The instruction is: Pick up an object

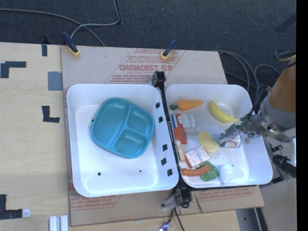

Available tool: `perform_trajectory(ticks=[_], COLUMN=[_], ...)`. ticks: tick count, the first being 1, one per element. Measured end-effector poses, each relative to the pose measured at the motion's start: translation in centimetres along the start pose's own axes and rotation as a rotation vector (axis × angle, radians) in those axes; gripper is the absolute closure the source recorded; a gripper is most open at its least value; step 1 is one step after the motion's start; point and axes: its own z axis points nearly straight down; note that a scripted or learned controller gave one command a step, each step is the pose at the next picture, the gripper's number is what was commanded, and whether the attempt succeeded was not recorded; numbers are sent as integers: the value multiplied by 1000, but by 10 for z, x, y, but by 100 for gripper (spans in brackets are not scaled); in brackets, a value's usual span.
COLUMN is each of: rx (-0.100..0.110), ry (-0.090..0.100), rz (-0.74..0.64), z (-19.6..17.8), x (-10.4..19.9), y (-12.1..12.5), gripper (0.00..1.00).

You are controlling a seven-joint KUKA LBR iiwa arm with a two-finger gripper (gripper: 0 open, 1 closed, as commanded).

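At the lower right of the frame, along the near rim of the right-hand shallow white plastic bin (pixel 250 179), lie a white rounded lump (pixel 226 172), a green leafy toy vegetable (pixel 210 174) and a red-orange toy sausage (pixel 196 169) just beside it. A little farther up sits a small white packet with red print (pixel 197 155), and above that a pale yellow rounded toy (pixel 208 141).

At mid-right, the two-finger metal gripper (pixel 231 136) hangs low inside this bin, close beside the pale yellow toy. Its fingers look parted, with a small pale shape under them that cannot be made out; no object is plainly between them. So, as I judge it, nothing has been picked up yet: the approach is made, and the closing and lifting are left.

Farther up lie a yellow toy banana (pixel 220 112), an orange toy carrot (pixel 189 104), a second small printed packet (pixel 187 121) and a red block (pixel 180 134) by the dividing wall.

In the left-hand white bin (pixel 77 129), centre-left of the frame, rests a blue divided plastic plate (pixel 122 127).
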Motion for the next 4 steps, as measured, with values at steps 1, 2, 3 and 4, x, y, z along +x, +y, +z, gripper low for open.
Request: perform_trajectory(ticks=[1, 2, 3, 4], rx=[-1, 1, 1, -10], ry=[0, 0, 1, -13], rz=[-1, -1, -1, 4], z=[93, 84, 84, 101], x=[57, 57, 57, 79], y=[27, 27, 27, 88], gripper=[0, 100, 0, 0])
